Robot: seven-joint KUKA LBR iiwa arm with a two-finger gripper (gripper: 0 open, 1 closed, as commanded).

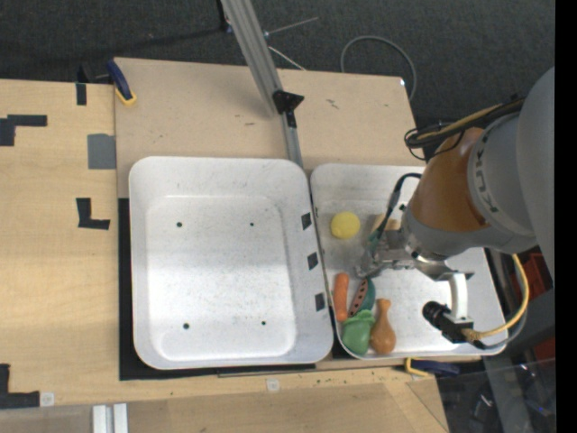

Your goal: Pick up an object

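Note:
My gripper (377, 262) reaches down into the right bin (469, 332), below the orange wrist band. Its tip hangs just above the group of toys at the bin's front left. A yellow ball (344, 225) lies up and left of the gripper, apart from it. An orange carrot (341, 296) lies along the bin's left wall. Beside it sits a striped green and red piece (361, 293), with a green object (357, 334) in the front corner. A tan, pear-shaped toy (383, 328) lies to the right of the green one.
The left bin (216, 260) stands beside the right one, their rims meeting in the middle. A metal pole (261, 52) slants down to the back rim between them. A black fitting with a yellow cable (448, 321) hangs off the arm over the right bin's front.

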